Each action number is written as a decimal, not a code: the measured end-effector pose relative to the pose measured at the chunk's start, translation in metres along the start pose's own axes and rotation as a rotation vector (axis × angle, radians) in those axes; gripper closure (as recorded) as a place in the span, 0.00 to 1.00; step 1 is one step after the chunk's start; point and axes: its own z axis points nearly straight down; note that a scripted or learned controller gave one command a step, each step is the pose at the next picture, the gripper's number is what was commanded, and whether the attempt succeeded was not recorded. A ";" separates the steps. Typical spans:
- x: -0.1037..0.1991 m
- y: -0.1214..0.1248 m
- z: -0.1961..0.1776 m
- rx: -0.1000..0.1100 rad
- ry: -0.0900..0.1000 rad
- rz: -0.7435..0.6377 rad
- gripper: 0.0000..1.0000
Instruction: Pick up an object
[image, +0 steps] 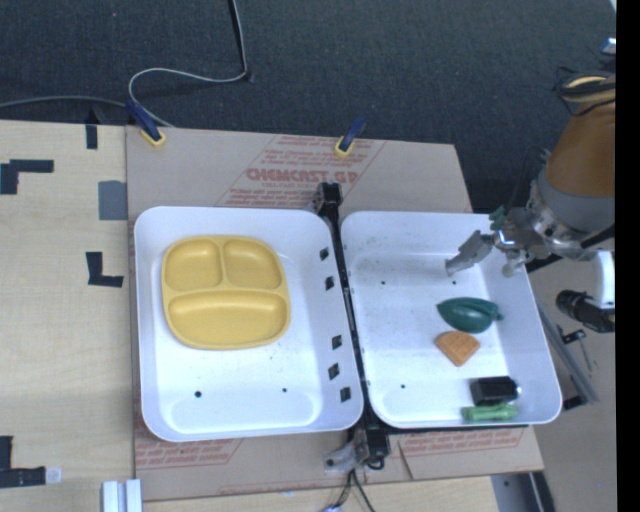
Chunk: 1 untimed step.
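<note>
The right bin (400, 300) holds a dark green rounded object (468, 313), a tan wedge-shaped piece (458, 347), a black block (493, 389) and a light green stick (490, 411) near its front right corner. My gripper (488, 258) hovers over the bin's far right part, just above the dark green object in the view. It is open, with its fingers apart and nothing between them.
A yellow divided plate (225, 291) lies in the left bin (240, 400). A black divider (338, 300) runs between the bins. The arm's grey and orange body (580, 170) stands beyond the right bin's far right corner. Cardboard (290, 175) underlies both bins.
</note>
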 end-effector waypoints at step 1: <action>-0.025 -0.008 0.088 0.004 0.001 0.001 0.00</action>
